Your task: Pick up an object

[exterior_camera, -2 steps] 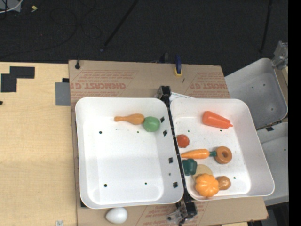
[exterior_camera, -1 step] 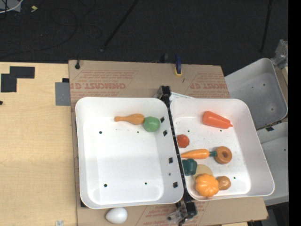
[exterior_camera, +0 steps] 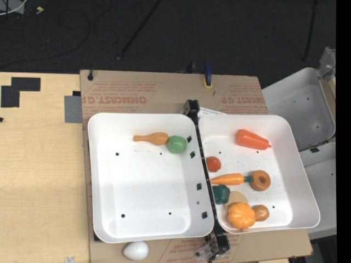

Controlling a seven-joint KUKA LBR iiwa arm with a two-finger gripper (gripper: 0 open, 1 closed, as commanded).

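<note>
- Egg, white, lies at the bottom of the frame just outside the left bin, on the cardboard sheet; it is out of both bins, so it is probably not a good thing to pick.
- In the left bin, only two things lie near its upper right part: a tan drumstick-like toy and a green ball, touching each other. Much free floor is around them, which I think makes an easy approach from above.
- The right bin holds the crowd: a red-orange pepper alone at the top, a small tomato, a carrot beside a brown ring, and a pumpkin packed with others at the lower edge.
- The pepper seems the freest choice there.
- About the gripper I cannot tell its state.
</note>
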